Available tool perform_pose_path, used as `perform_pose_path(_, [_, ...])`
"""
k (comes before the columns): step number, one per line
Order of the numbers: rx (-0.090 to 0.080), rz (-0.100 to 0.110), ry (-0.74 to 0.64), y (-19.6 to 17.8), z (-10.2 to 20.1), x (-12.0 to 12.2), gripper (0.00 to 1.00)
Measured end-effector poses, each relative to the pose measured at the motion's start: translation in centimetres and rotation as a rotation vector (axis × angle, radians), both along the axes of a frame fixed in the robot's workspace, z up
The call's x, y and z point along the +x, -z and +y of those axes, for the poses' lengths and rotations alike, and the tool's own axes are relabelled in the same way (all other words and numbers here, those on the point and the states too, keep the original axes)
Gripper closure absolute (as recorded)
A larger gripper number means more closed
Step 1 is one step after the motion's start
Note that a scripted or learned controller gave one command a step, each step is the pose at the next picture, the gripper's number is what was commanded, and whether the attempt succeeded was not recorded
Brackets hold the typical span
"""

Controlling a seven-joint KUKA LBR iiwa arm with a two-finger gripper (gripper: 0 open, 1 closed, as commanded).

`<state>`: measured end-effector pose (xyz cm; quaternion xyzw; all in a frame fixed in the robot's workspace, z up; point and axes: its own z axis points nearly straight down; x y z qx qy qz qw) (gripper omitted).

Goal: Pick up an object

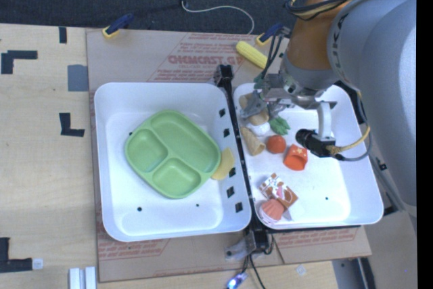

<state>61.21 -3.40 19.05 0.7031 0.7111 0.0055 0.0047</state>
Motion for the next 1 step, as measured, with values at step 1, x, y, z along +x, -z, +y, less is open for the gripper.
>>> perform_pose_path(1, [0.002,0.015,0.003,-3.38,5.97,-4.49,1.0])
